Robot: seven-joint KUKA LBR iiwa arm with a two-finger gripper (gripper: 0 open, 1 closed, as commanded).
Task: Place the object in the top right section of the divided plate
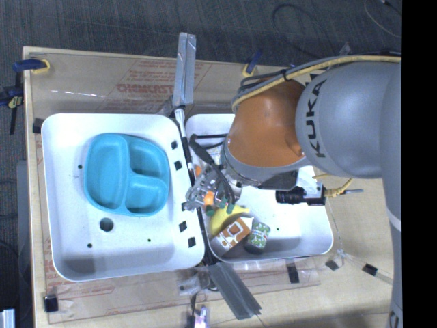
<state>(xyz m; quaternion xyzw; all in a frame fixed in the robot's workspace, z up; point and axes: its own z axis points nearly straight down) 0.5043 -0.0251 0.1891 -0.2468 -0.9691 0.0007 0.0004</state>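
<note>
While I hang over the right bin, this is how things lie, from left to right.

Left bin [68, 251]: white and shallow, with the blue divided plate [127, 173] lying flat in it.
Top right section [149, 160]: the part of the plate I must fill; it sits on the side nearest me.
Way to go: the plate lies to the left of my pincer, across the wall between the two bins.
My pincer [205, 195]: low by the left wall of the right bin; I cannot tell what it is doing, because my own arm hides too much.
Objects [237, 229]: a yellow thing, a small box and a dark green thing lie close together, just below and right of my pincer.
Right bin [315, 236]: white, with my big grey and orange arm [307, 128] over its top half.
Room: dark floor around a pale bench [355, 299].
</note>
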